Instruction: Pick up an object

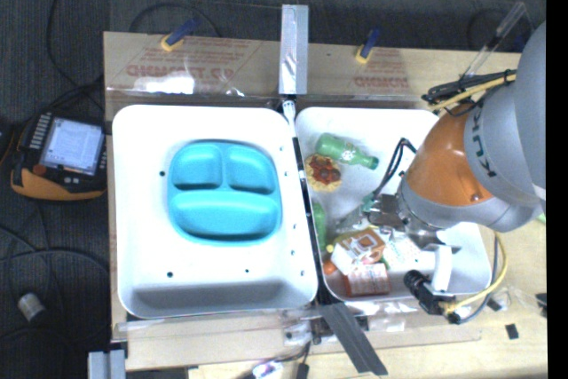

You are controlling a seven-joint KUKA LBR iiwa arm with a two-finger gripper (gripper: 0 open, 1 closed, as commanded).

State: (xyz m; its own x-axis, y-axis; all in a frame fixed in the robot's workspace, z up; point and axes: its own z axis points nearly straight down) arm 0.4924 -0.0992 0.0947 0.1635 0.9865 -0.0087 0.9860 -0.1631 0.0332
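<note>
Two white bins seated side by side on a cardboard-topped table (222, 67), dark carpet around it.
Left bin (142, 217): one blue divided tray (224, 191). Right bin (470, 266): one green bottle (348, 152), clutter along its left wall and near corner. Claw (386, 222) lowered there; its state cannot be told.

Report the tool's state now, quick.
Tool: low in the right bin over the pile of items; open or shut cannot be told, and no held item can be made out.
</note>
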